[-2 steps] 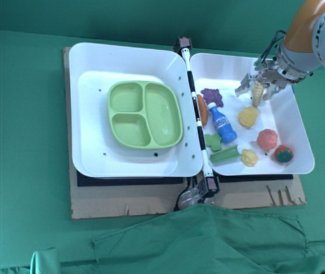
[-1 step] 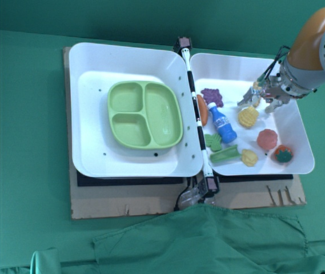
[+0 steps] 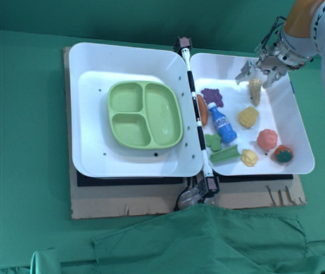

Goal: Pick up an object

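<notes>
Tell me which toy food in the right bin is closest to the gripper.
The pale yellow cone-shaped toy, directly under the gripper at the bin's far end; the yellow corn-like piece lies farther off.

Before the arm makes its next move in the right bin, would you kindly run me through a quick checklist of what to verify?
1. Gripper is over the right bin: ok.
2. Target under it: the pale cone-shaped toy lies right below the fingers: ok.
3. Fingers spread on either side of the cone's top end: ok, they look open.
4. Toy actually gripped: cannot tell; nothing looks clamped yet.
5. Room around the target: the yellow corn toy lies just below the cone, apart from it: ok.
6. Green divided plate in the left bin, away from the arm: ok.
</notes>
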Controlling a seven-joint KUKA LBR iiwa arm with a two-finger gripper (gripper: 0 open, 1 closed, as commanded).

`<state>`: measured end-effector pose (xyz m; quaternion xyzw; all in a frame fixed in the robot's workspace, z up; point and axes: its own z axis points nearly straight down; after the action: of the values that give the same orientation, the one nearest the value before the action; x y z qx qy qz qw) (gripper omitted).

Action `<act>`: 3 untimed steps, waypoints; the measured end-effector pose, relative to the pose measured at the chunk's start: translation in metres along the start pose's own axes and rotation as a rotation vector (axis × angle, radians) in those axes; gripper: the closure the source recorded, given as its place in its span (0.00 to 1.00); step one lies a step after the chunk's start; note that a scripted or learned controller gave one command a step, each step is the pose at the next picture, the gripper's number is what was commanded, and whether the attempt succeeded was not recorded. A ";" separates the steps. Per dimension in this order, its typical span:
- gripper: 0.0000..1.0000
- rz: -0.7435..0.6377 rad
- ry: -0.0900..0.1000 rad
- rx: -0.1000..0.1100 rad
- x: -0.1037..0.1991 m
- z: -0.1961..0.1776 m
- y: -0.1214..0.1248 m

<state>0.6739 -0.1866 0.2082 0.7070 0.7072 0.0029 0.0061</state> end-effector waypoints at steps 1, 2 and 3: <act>0.00 0.005 -0.002 -0.005 -0.001 0.022 -0.053; 1.00 0.006 -0.006 -0.013 -0.003 0.007 -0.050; 1.00 0.005 0.002 0.012 -0.001 0.015 -0.072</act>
<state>0.6021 -0.1875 0.1921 0.7087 0.7055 -0.0005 0.0013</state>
